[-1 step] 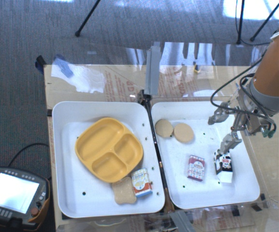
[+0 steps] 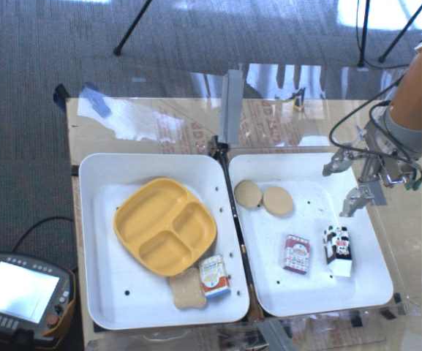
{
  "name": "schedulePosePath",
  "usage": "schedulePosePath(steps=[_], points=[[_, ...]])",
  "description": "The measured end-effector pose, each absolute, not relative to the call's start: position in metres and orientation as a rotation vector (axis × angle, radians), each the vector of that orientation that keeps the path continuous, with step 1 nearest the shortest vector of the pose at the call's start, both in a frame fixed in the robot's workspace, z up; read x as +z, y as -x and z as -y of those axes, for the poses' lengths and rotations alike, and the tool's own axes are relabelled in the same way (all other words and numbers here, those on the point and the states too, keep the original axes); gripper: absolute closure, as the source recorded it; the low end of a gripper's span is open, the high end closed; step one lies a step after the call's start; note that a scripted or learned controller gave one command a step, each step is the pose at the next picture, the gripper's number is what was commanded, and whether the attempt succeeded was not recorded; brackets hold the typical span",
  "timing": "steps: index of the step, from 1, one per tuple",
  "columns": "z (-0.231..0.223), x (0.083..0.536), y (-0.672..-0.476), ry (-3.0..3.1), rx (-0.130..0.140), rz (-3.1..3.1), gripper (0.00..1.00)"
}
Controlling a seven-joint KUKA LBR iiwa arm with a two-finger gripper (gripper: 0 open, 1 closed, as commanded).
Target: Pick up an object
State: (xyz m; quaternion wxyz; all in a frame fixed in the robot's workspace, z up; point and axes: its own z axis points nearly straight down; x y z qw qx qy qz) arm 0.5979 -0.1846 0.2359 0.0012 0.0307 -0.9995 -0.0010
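My gripper hangs over the right bin's upper right part, open, with nothing between its fingers. Below it lies a black-and-white cow-patterned carton, clear of the fingers. A small red carton lies to that carton's left. Two tan round discs sit side by side near the bin's upper left corner.
The left bin holds a yellow divided plate, a tan bread-like slice and a small blue-and-orange carton at its lower right. A divider post stands behind the bins. A teach pendant lies on the floor at lower left.
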Motion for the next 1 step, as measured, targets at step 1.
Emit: schedulePosePath(steps=[1], points=[[0.211, 0.2277, -0.5274, 0.255, -0.002, 3.131, 0.0]])
